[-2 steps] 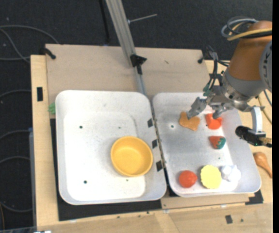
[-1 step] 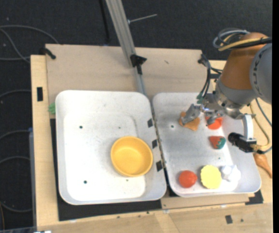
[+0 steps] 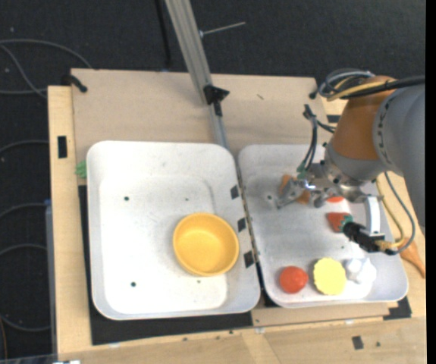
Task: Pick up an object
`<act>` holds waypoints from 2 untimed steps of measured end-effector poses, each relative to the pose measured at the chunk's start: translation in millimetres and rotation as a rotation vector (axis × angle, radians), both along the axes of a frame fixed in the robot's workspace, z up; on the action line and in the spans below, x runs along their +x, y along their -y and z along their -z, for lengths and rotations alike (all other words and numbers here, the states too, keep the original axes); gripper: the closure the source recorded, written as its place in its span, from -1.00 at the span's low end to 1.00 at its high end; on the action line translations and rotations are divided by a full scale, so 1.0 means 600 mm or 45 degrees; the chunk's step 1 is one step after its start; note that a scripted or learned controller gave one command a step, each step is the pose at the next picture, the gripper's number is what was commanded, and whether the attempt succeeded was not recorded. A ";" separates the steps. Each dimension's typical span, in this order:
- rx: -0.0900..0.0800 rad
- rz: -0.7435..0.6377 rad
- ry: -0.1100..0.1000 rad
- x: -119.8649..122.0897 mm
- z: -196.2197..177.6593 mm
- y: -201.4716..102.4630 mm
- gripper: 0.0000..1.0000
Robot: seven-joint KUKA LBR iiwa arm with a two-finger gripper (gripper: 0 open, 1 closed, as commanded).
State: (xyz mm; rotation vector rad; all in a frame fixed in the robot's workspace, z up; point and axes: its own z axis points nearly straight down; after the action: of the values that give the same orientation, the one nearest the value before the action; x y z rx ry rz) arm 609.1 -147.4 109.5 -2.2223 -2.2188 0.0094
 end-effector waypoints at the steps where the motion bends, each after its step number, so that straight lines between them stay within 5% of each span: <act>1: 0.003 0.004 0.011 0.004 -0.025 0.000 1.00; 2: 0.004 -0.005 0.016 0.002 -0.131 -0.004 1.00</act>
State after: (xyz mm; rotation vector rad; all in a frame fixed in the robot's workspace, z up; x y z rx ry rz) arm 610.1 -144.9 188.4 -2.2232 -2.2277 -0.0079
